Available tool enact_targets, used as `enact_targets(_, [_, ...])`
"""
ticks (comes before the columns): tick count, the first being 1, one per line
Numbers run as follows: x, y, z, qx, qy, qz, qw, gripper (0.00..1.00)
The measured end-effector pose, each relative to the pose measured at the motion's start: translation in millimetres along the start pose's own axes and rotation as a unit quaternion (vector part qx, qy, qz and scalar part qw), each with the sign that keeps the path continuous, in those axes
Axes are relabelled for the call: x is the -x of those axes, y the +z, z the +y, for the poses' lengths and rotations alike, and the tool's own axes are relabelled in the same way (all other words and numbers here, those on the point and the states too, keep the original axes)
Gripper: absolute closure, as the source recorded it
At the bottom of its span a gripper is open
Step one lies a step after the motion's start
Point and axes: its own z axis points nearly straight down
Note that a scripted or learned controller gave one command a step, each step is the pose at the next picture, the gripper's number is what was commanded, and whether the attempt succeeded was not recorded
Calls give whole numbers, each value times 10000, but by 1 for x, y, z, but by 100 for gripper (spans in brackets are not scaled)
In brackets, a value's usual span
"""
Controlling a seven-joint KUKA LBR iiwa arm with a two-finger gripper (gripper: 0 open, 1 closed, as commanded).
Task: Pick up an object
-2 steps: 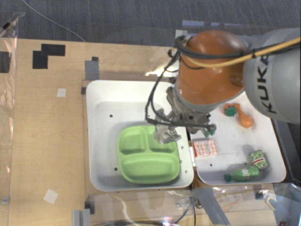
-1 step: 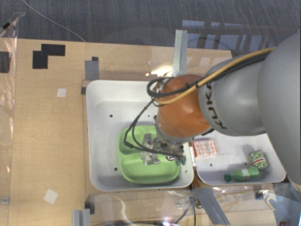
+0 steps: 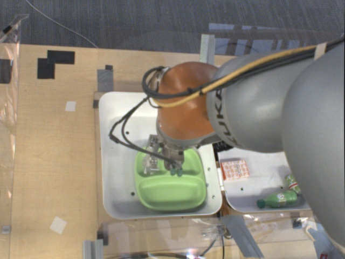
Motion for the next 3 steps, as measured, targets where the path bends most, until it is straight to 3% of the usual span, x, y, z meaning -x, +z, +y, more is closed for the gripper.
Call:
enact_targets(1, [-16,-97,-12,1,-1554,-26,9879,100])
enact_targets(2, [-2,-119,-29,-5,-3907,-8,9205,100])
enact_targets(3, [15,-7,-62,8,-6041,33,7969,100])
